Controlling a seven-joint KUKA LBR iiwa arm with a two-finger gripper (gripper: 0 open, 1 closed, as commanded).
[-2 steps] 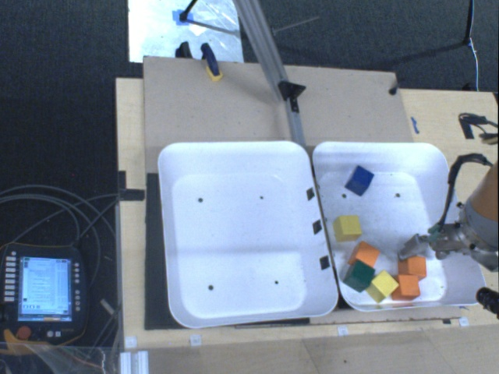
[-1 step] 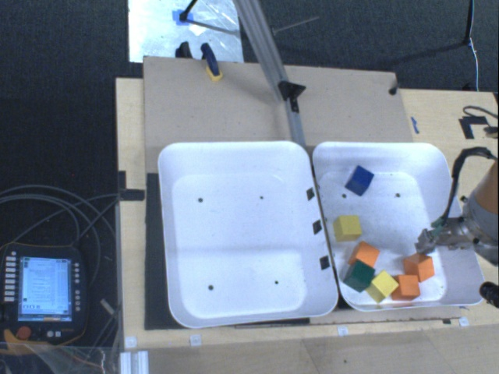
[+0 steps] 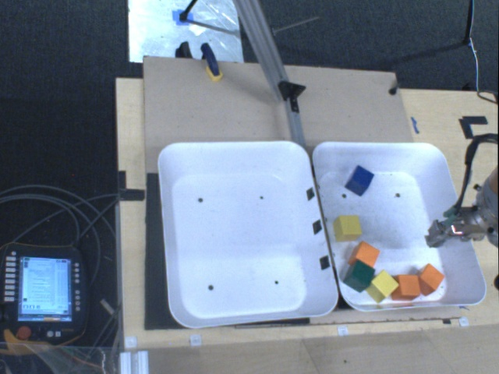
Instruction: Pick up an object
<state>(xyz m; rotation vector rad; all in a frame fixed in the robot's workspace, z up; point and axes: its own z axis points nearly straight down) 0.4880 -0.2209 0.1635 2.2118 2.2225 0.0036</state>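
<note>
The right bin (image 3: 437,162) holds several small cubes. A blue cube (image 3: 359,180) lies near its back, and a yellow cube (image 3: 348,227) sits at its left side. Along the front lie an orange cube (image 3: 365,253), a dark green cube (image 3: 359,275), a second yellow cube (image 3: 383,285) and two more orange cubes (image 3: 408,287) (image 3: 430,279). My gripper (image 3: 448,231) hangs over the bin's right side, above and to the right of the front cubes, and I see nothing held in it.
The left bin (image 3: 179,209) stands beside the right one. A slanted metal pole (image 3: 265,45) rises from behind the bins. A teach pendant (image 3: 39,291) and cables lie off the bench at the left.
</note>
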